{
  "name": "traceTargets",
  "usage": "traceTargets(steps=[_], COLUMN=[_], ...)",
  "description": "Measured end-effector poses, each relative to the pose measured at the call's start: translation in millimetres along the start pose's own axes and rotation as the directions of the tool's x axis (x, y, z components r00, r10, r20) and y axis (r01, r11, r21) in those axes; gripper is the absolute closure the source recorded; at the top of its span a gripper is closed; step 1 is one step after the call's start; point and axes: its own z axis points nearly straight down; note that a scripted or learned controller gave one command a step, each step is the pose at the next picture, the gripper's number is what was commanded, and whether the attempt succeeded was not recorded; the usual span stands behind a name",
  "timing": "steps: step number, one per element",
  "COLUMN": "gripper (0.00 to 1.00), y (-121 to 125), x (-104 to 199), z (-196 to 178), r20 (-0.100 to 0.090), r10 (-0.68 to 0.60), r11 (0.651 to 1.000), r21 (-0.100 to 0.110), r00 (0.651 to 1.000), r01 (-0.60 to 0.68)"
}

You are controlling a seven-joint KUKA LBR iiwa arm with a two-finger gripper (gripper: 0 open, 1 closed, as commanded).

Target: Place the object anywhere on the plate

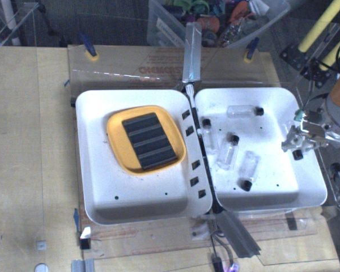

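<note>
Gripper [299, 143] sits at the right edge of the frame over the right bin [283, 188]; hard to tell its grip from here. Clear vials [229, 152] lie loose mid-bin, waiting to be picked. The yellow plate [118, 146], left of centre, carries a dark ridged block [149, 140].

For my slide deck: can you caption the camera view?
Tool over the right bin's edge near clear vials; yellow plate with a black ridged block waits in the left bin.
</note>
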Motion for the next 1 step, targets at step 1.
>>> traceTargets(steps=[1], gripper=[0.0], y=[0.0], x=[0.0], z=[0.0], r20=[0.0], r10=[0.0], r11=[1.0], r21=[0.0], r00=[1.0], r01=[0.0])
